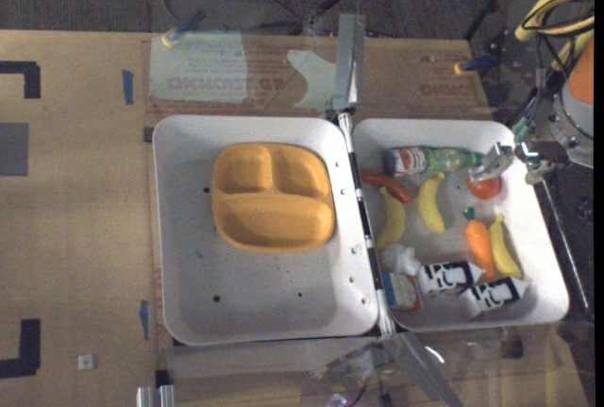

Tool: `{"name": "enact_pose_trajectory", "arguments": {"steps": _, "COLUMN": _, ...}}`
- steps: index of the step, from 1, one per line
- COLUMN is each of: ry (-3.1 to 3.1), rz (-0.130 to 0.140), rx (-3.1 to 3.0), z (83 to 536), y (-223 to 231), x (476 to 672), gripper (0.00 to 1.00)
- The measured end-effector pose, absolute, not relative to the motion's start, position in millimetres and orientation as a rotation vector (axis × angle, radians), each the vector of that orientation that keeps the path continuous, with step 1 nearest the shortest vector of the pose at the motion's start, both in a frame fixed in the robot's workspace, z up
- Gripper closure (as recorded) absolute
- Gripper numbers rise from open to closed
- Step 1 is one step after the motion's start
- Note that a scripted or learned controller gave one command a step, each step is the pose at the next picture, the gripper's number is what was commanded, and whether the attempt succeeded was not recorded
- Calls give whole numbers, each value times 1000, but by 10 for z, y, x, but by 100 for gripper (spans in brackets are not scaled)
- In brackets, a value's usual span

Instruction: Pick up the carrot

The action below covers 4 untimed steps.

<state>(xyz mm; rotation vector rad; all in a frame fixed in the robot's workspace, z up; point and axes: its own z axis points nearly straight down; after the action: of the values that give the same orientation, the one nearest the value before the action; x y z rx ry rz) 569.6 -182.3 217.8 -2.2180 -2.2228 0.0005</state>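
Observation:
The carrot [479,245] is orange with a small green top. It lies in the right bin [552,278], near its right side, pointing toward the front. A yellow banana [504,250] lies against its right side. My gripper [511,161] hovers at the bin's far right corner, above and behind a red tomato [484,188]. It is well apart from the carrot and nothing shows in its grasp.
The right bin also holds a green bottle [432,159], a red sausage [388,185], two more bananas [430,202], and two milk cartons [447,277] at the front. An orange divided plate [274,197] sits in the left bin [179,282].

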Motion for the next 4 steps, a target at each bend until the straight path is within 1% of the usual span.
{"name": "enact_pose_trajectory", "arguments": {"steps": 1, "ry": -2208, "rz": -1, "rx": -2238, "z": 3040, "y": -1999, "x": 5430, "gripper": 0}}
{"name": "enact_pose_trajectory", "arguments": {"steps": 2, "ry": -2428, "rz": 0, "rx": -1993, "z": 2042, "y": -2115, "x": 5581, "gripper": 0}}
{"name": "enact_pose_trajectory", "arguments": {"steps": 3, "ry": -2656, "rz": -1, "rx": -1677, "z": 2106, "y": -1871, "x": 5566, "gripper": 0}}
{"name": "enact_pose_trajectory", "arguments": {"steps": 4, "ry": -2656, "rz": -1, "rx": -1676, "z": 2106, "y": -1872, "x": 5566, "gripper": 0}}
